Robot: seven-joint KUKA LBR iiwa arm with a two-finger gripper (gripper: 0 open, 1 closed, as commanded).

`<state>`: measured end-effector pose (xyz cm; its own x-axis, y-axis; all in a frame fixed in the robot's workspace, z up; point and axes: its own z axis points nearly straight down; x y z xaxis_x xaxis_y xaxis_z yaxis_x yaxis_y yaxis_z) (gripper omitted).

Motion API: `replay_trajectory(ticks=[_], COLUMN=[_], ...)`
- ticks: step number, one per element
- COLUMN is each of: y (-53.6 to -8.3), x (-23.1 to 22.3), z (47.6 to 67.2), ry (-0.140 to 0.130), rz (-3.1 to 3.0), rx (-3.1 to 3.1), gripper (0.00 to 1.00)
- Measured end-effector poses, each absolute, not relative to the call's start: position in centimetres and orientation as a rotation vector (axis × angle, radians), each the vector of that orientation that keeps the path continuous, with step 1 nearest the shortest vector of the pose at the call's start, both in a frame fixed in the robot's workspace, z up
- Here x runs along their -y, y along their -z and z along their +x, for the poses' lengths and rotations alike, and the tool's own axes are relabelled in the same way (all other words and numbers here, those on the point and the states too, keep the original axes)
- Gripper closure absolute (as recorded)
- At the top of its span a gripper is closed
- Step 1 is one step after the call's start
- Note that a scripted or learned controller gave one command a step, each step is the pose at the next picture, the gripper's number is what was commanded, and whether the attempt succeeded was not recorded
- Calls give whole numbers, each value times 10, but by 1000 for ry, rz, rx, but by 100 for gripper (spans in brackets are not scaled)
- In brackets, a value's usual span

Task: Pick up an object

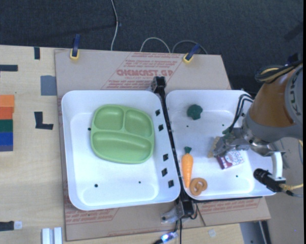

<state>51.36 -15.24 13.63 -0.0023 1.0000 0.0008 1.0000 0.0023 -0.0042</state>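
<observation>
From the camera view above the bench (30, 187), the arm (275, 105) reaches into the right bin (214, 98) and its pincer (221, 145) sits low over a small purple-and-white packet (230, 159), the likeliest thing to be picked. The packet lies flat on the bin floor, well right of the toy carrot (187, 164), which serves as the landmark here. A pretzel-like ring (197, 186) touches or nearly touches the carrot's lower end, and a dark green lump (194, 111) lies well above the carrot. The left bin (74, 182) holds a green divided plate (122, 133).

I cannot tell whether the pincer is spread or pressed together; the wrist hides the tips, and the packet may be just under them rather than between them.

To do this step well, the tips should straddle the packet's narrow side, press down to the floor, and close on it before any lift, since a thin flat thing probably slips out easily.
</observation>
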Motion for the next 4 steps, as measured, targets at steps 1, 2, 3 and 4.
replay_trajectory(ticks=[1,2,3,4], y=[-184,-208,-207,-217], x=[155,155,100,41], z=[523,524,520,523], ry=[0,1,-1,2], rz=[-2220,-2221,-2214,-2212], rx=[2224,2224,2225,2229], gripper=[100,100,100,100])
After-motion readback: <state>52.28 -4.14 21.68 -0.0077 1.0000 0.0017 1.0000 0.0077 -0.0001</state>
